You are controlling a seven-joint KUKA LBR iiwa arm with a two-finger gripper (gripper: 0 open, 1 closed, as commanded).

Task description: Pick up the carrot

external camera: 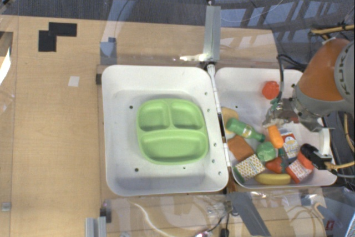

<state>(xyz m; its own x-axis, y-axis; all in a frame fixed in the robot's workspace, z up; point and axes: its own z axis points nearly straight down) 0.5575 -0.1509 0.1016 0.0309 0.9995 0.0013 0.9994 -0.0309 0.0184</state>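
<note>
End effector (279, 114) hangs just above the carrot (275, 136).

Green divided plate (171, 130) in left bin (119, 175), right bin (244, 77) — banana (272, 178), red tomato (270, 89)

Small orange carrot (275, 136), lying tilted in the right bin, among other toy foods, just below my gripper (279, 114)

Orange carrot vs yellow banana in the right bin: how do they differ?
The small orange carrot lies mid-bin, just below the gripper; the yellow plastic banana lies against the right white bin's near wall. The carrot is stubby and angled up-down in view; the banana is longer, curved, and lies across. Both are toy foods crowded by other items.
</note>
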